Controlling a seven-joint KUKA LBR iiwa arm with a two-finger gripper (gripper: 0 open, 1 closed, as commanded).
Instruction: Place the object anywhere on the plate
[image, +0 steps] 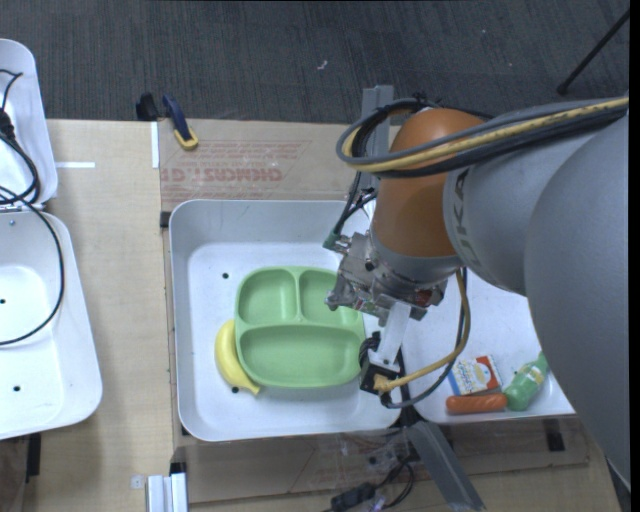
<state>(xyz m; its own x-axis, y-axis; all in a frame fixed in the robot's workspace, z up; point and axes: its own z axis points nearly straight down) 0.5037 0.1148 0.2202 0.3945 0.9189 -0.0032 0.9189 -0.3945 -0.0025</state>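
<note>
Camera view: banana (229, 360) lying off plate (300, 355) at its eight o'clock, touching rim. Gripper (352, 292) over plate's three o'clock (state not discernible). Judged light, soft-skinned, curved — take hold mid-body, gently.

Open room above plate (295, 358); banana (227, 360) tight against its left rim.

You are looking down on a pale wooden tabletop (110, 200) that is carrying a shallow white bin (178, 330) near its middle. A second white bin (70, 400) is sitting at the left, apart from the first. A brown cardboard sheet (250, 165) with red lettering is lying flat behind the middle bin, and a blue-and-yellow clamp (180, 128) is resting at its left corner.
</note>
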